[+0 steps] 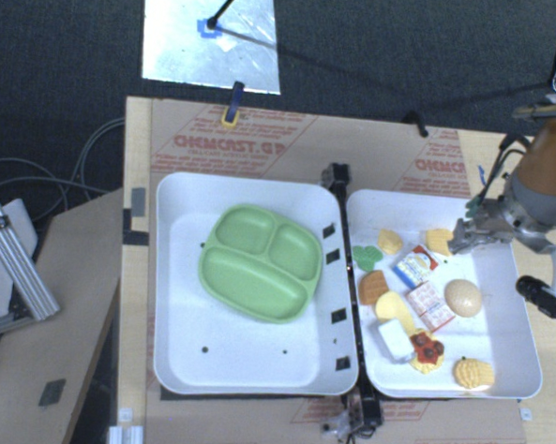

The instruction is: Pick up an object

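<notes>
The right bin (pixel 523 358) holds several toy foods. Among them are a blue and white carton (pixel 413 268), a red and white carton (pixel 430 305), a beige egg-shaped piece (pixel 462 297), a brown bread piece (pixel 374 287), a green piece (pixel 366 257) and a yellow corn piece (pixel 473 373). My gripper (pixel 465 235) hangs over the bin's far right part, right beside a yellow-orange piece (pixel 438 240). Whether it touches that piece I cannot tell. I see nothing held in it.
A green divided plate (pixel 261 262) lies in the left bin (pixel 171 351). A black divider with clips (pixel 344 286) runs between the bins. The arm's grey and orange body (pixel 548 177) stands over the right bin's far corner. A black part (pixel 541 296) juts in at the right edge.
</notes>
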Controlling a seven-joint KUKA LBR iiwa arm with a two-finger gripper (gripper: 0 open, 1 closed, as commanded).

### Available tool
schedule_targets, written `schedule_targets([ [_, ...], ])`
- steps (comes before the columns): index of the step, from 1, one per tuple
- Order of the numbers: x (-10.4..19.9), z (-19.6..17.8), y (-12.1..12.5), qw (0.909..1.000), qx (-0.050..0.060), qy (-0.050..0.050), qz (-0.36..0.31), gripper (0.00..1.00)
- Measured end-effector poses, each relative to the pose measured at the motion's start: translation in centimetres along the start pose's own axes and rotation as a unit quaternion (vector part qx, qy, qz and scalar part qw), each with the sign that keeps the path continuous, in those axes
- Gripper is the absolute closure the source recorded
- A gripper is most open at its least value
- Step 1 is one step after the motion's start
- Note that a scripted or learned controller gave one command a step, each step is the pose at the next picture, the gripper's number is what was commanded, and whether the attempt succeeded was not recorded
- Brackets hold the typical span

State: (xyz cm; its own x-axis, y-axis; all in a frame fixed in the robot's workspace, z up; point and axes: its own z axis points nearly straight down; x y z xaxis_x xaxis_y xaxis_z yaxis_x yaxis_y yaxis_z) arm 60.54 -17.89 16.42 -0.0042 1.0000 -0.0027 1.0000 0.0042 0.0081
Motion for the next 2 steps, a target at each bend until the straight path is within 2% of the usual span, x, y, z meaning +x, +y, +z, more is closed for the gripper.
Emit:
schedule_targets([
  [1,-0.1,-5.5,0.2,1.0000,0.000,0.000,0.000,1.00],
  [2,5.5,-4.8,-0.6,1.0000,0.004,0.002,-0.002,1.00],
])
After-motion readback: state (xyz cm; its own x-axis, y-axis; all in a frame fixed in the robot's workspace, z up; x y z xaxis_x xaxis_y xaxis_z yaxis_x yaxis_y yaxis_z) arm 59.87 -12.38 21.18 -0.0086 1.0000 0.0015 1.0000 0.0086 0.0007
